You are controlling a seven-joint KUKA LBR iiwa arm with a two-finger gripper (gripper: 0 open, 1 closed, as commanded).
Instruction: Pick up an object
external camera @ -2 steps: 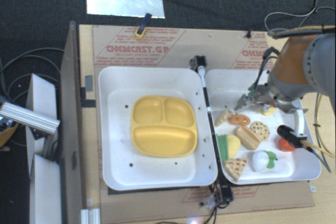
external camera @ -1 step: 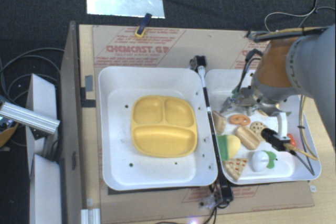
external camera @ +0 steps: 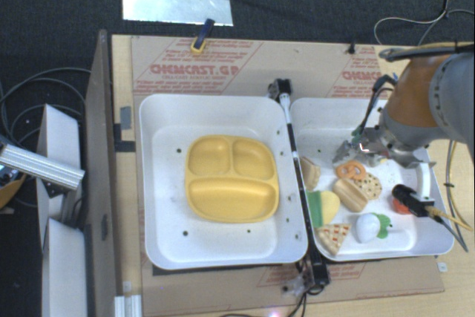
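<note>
Camera view, L to R.

1. We see the surface [external camera: 245, 59] covered w/ a cardboard sheet w/ red print. Two shallow white bins sit on it side by side, touching along a dark centre strip.

2. The left bin [external camera: 159, 159] holds one yellow divided plate [external camera: 231, 178]. It has 3 compartments: two small ones at the far side, one long one at the near side. The plate lies flat, approx. mid-bin, apart from all walls.

3. The right bin [external camera: 326, 119] holds the pickable items, all toy food, grouped in the near half:
- pretzel [external camera: 350, 170], approx. mid-bin
- bread slice [external camera: 358, 192], touching the pretzel's near side
- tan piece [external camera: 309, 174], just beside the centre strip
- yellow-green piece [external camera: 320, 206], near the centre strip and next to the bread slice
- waffle wedge [external camera: 333, 236], at the near wall
- white-and-green piece [external camera: 369, 227], just right of the waffle wedge

4. The arm [external camera: 430, 100] enters from the right, over the right bin's far-right part. The gripper [external camera: 355, 151] sits low in the right bin, just beyond the pretzel and very close to it. We cannot tell if they touch.

5. Gripper state: we cannot tell whether it is apart or together; its tip is too small and blurred. We see no item in it.
</note>
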